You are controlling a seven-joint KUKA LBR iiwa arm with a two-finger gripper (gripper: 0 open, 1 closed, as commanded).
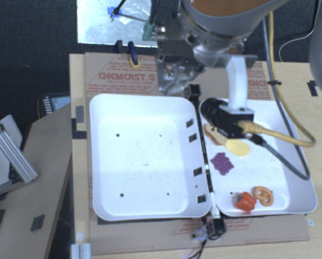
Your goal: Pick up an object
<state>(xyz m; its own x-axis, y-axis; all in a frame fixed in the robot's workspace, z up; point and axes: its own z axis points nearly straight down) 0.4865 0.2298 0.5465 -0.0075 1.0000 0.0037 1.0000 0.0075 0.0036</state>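
The right bin [282,169] holds several small objects. A tan flat piece [214,135] lies near its left wall, partly under a black fitting, with a yellow disc [238,147] just right of it. A purple piece [222,163] lies below them. A red pepper-like object [246,201] and an orange pretzel-shaped ring [263,196] sit near the front edge. My gripper [173,82] hangs over the back rim of the left bin [145,155], near the divider, apart from all the objects. It looks blurred and metallic, and I see nothing in it.
A black fitting [226,118] with a yellow cable [282,136] and a grey cable trails across the back of the right bin. The arm's wide body [226,9] covers the top centre. A blue-and-yellow clamp [133,55] stands behind the left bin.
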